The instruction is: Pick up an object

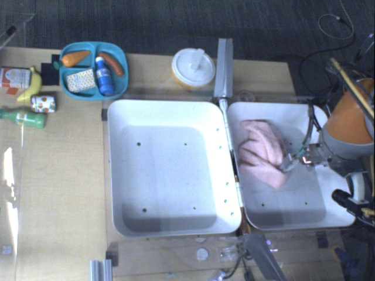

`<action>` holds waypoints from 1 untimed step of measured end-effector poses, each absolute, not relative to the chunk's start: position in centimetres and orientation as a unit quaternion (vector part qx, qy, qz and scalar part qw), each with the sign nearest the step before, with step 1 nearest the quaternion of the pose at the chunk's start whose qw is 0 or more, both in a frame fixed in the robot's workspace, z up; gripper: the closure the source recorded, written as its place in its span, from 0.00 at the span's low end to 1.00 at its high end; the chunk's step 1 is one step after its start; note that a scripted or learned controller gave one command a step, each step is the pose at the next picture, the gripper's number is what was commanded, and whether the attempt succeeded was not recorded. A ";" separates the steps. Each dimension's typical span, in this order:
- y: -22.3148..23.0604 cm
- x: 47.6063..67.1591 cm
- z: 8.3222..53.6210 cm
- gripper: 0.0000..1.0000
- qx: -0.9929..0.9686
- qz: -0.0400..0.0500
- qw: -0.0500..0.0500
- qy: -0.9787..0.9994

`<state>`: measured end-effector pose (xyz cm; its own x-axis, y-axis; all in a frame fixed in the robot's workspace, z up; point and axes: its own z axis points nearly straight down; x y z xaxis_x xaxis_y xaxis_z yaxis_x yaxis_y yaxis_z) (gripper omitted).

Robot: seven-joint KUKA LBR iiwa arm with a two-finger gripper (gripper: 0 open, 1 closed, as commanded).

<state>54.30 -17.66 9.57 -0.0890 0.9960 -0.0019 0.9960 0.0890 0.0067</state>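
Arm in from the right — the fingers (291,161) sit low in the right bin (304,212), tips touching the near edge of the pink cloth (262,151), which is heaped just beyond them. Grip state — unclear.

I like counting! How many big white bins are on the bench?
2. The left bin sits mid-bench; the right bin is beside it, with a pink cloth lying inside. None looks hidden.

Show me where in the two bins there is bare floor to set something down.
The left bin shows bare floor from wall to wall. In the right bin, the pink cloth covers the upper left, with the claw at its right edge; bare floor lies below the cloth along the near wall. The bench's top left corner, around the blue tray, is crowded.
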 end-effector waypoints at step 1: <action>-12.4 59.4 9.0 0.00 0.597 0.003 0.005 0.802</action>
<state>59.38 -12.38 8.98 -0.2860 0.9582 -0.0043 0.9582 0.2860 0.0107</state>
